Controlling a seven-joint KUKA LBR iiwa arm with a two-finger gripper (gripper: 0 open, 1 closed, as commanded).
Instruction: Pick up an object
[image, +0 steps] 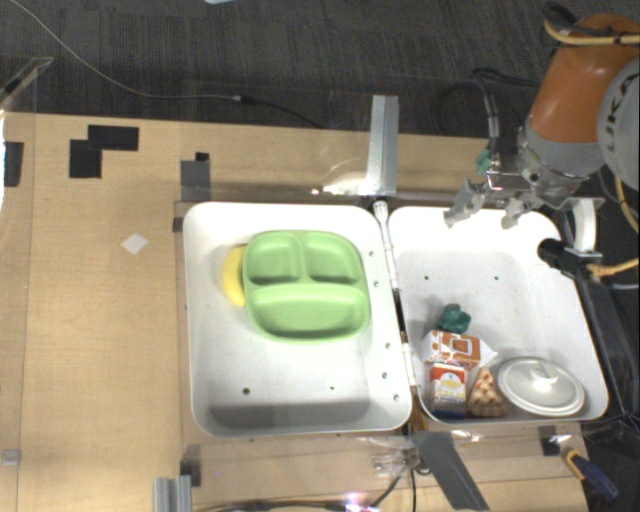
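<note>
Object candidates lay in the right bin (520, 255), clustered toward its near edge: a small teal item (456, 319), an orange-and-white carton (455, 349), a second small carton (448, 387) just beside it, a brown waffle-patterned piece (487, 393) touching that carton, and a silver lid (541, 386) in the near right corner. The left bin (205, 300) carried a green divided plate (304, 282) with a yellow item (233, 276) tucked partly under its left side.

The gripper (492, 207) hung over the far edge of the right bin, well apart from every candidate. I read the jaws as spread, with nothing between them; the two fingers (462, 207) showed as separate prongs pointing down.

I judged the step in hand to be the approach, with no grasp yet made. To do it well, I would have chosen the teal item: it stood slightly clear of the cartons, so the jaws could straddle it without catching a neighbour. I would have aligned above it first, then descended straight down.

The far half of the right bin was bare floor, giving open room for travel. The near edge was crowded, and the bin walls and the rail between the bins limited sideways motion there. The lid looked too broad and shallow for a sure pinch.
</note>
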